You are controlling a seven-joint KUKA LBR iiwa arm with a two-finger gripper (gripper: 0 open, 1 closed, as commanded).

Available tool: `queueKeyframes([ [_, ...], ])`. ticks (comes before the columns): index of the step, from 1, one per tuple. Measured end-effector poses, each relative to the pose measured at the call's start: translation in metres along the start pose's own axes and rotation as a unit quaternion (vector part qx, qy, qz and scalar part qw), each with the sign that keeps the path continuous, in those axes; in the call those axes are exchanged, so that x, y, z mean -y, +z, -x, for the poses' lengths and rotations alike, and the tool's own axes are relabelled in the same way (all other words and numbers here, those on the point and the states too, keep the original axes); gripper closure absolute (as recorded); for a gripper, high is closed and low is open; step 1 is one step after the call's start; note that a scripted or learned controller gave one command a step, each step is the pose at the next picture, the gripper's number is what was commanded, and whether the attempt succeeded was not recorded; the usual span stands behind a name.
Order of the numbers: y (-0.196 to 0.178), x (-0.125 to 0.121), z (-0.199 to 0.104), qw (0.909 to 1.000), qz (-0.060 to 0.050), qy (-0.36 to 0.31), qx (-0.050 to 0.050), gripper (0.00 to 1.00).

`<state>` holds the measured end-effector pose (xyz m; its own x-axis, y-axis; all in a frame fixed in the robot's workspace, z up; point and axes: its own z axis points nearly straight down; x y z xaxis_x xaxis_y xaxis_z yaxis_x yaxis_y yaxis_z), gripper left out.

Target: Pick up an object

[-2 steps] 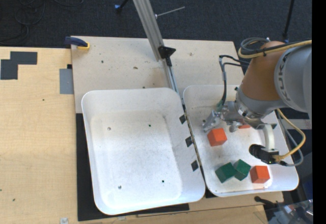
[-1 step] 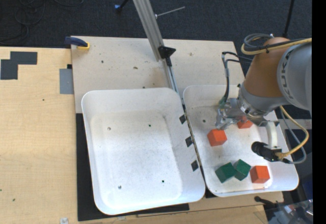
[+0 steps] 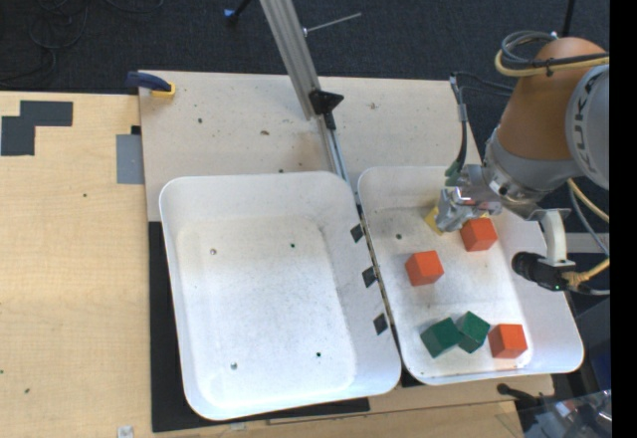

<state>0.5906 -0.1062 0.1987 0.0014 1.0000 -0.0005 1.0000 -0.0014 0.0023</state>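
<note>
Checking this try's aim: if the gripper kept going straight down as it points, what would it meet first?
Probably the yellow block under the gripper, which partly hides it. The nearest orange block sits just beside; depth is unclear.

The gripper hangs low in the right bin, over a yellow block. Three orange blocks and two green blocks lie nearby.

Grey arm reaching left, wrist lowered
</note>
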Motion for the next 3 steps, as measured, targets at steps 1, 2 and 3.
queueKeyframes([
  [1,-0.023,0.000,0.001,1.0000,-0.001,-0.002,0.000,1.00],
  [2,-0.014,0.011,-0.046,1.0000,-0.004,-0.003,-0.002,1.00],
  [3,-0.029,0.021,-0.097,1.0000,-0.003,-0.003,-0.002,1.00],
])
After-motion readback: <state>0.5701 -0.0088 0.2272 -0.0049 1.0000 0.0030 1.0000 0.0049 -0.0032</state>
